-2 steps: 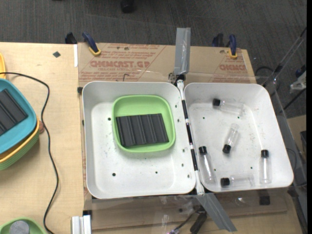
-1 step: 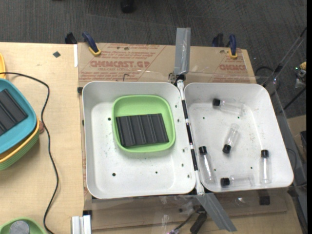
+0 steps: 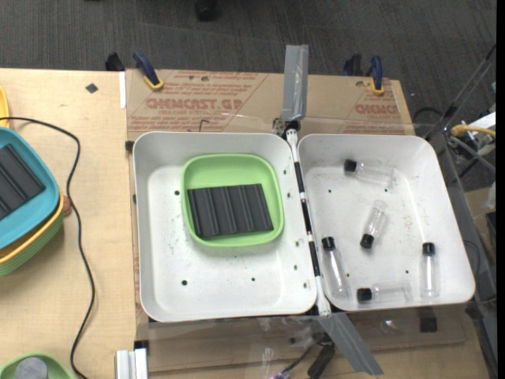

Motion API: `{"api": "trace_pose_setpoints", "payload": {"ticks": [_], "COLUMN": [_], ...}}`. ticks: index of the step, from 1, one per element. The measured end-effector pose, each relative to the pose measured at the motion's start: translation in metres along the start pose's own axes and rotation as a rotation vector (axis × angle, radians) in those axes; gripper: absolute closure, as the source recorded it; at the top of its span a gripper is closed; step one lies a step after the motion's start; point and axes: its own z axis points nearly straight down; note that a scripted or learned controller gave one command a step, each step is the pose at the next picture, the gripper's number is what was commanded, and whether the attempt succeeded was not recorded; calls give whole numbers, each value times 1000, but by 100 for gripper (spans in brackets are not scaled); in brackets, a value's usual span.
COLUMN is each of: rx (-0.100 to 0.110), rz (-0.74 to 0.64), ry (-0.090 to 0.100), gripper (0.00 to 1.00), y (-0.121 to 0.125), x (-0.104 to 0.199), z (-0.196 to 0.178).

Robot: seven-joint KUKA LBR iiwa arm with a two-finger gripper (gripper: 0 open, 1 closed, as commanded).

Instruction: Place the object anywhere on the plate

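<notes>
A green square plate point(image 3: 231, 168) with a dark ribbed insert point(image 3: 230, 210) sits in the upper half of the left white bin point(image 3: 158, 283). In the right white bin point(image 3: 450, 212) lie several clear plastic tubes with black caps: one near the top point(image 3: 364, 170), one in the middle point(image 3: 373, 225), one at the left wall point(image 3: 332, 260), one along the bottom point(image 3: 385, 294) and one at the right point(image 3: 428, 268).
Cardboard point(image 3: 260, 101) held by clamps lies behind the bins. A teal and yellow stack of dishes point(image 3: 24, 204) stands at the far left on the wooden bench, with a black cable point(image 3: 79, 212) running past it.
</notes>
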Motion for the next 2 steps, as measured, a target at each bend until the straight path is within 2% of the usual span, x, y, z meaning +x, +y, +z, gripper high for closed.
{"api": "trace_pose_setpoints", "payload": {"ticks": [1, 2], "rx": [0, 1], "rz": [11, 13], "ry": [0, 0], "gripper": [0, 0], "y": [-7, 2], "x": [-23, -34], "z": [-1, 19]}}
